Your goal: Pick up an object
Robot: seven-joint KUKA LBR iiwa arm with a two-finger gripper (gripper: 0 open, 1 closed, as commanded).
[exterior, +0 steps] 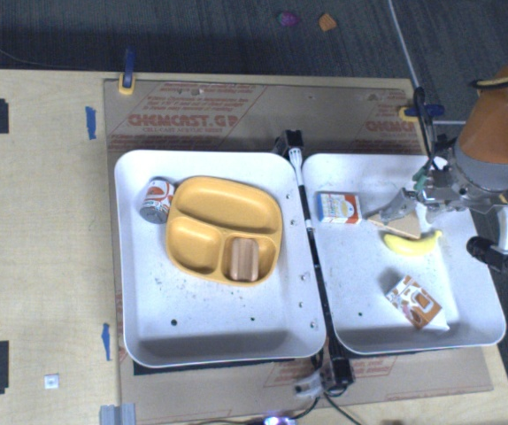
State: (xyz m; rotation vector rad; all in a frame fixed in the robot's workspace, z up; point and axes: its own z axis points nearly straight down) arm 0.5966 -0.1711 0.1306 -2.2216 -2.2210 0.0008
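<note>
Hovering gripper [402, 209], fingers spread, just above banana [411, 243] near right bin [360, 330] far edge; open floor mid-bin.

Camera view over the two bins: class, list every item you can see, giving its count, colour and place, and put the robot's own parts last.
Shallow white plastic bins: two, white, side by side on the bench.
Yellow compartment tray: one, yellow, left bin, upper middle.
Brown block: one, brown, in the tray's lower right compartment.
Crushed red and silver can: one, left bin, by the tray's upper left edge.
Small white carton: one, white with blue and red, right bin, upper left.
Yellow banana: one, right bin, below the gripper.
Orange and white packet: one, right bin, lower right.
Gripper: one, grey, over the right bin's upper part.
</note>
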